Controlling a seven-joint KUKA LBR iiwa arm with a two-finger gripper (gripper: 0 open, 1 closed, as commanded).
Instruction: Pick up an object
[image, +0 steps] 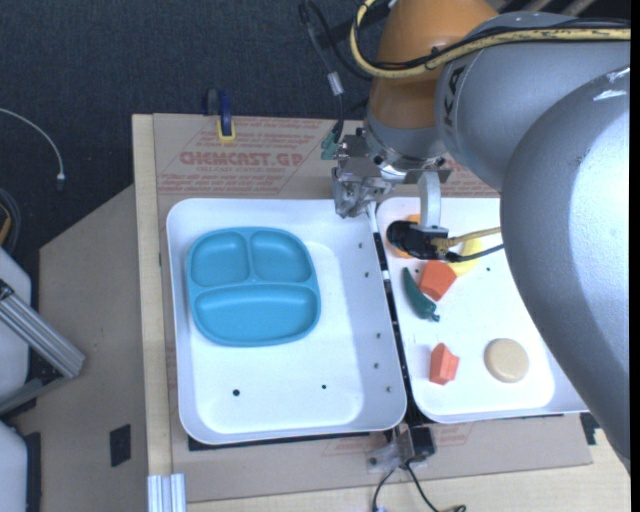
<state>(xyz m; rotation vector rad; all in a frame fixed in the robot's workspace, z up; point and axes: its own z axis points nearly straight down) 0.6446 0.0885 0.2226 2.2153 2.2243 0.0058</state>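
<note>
Probably light, stiff, smooth: small orange plastic block (443, 363) near right bin's (470, 405) front edge, best pinched across flat sides; finger state impossible to tell.

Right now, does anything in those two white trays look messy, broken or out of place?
Nothing stands out. The blue divided plate lies flat in the left bin. In the right bin the small items lie loose but inside the rim: two orange blocks, a tan disc, a green piece.
</note>
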